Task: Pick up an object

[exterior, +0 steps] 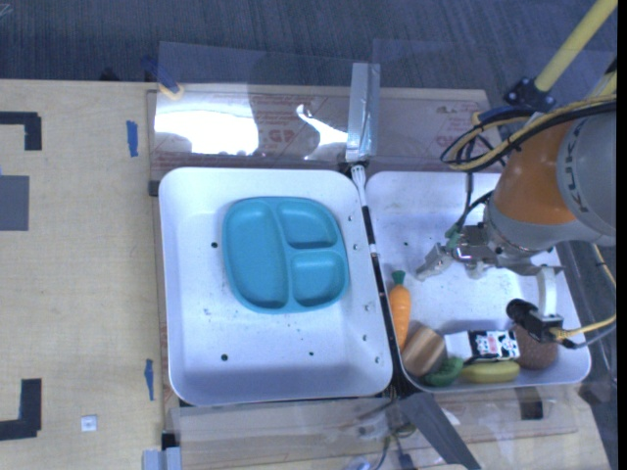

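Observation:
My gripper (432, 261) hangs over the middle of the right bin (411, 204), pointing left, with nothing visibly held. Just below and left of it, an orange carrot (400, 308) with a green top lies against the bin's left wall. Along the front wall sit a round tan piece (421, 349), a green item (447, 370), a yellow banana (490, 371), a small black-and-white carton (493, 344) and a brown object (536, 351). The gripper is apart from all of them.
The left bin (186, 292) holds a blue divided plate (285, 253). A divider wall (370, 253) separates the bins. The arm's orange band (534, 189) and yellow cables (573, 333) lie over the right bin's right side. The right bin's back half is bare.

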You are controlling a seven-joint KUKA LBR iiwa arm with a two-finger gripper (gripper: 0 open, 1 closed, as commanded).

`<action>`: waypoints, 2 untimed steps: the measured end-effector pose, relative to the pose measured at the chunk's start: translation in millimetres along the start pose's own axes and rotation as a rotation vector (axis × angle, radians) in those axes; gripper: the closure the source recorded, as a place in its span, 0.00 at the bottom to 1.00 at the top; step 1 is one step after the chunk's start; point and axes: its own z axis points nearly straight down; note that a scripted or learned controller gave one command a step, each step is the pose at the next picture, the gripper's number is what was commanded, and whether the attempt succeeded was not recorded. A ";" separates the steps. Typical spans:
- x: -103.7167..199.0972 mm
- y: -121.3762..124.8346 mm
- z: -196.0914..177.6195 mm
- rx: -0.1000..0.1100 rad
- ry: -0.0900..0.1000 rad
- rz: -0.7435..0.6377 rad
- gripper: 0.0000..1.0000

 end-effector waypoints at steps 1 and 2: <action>-12.1 -54.8 -145.1 -0.006 -0.002 0.118 0.00; 1.0 -52.3 2.0 -0.002 0.000 0.000 0.00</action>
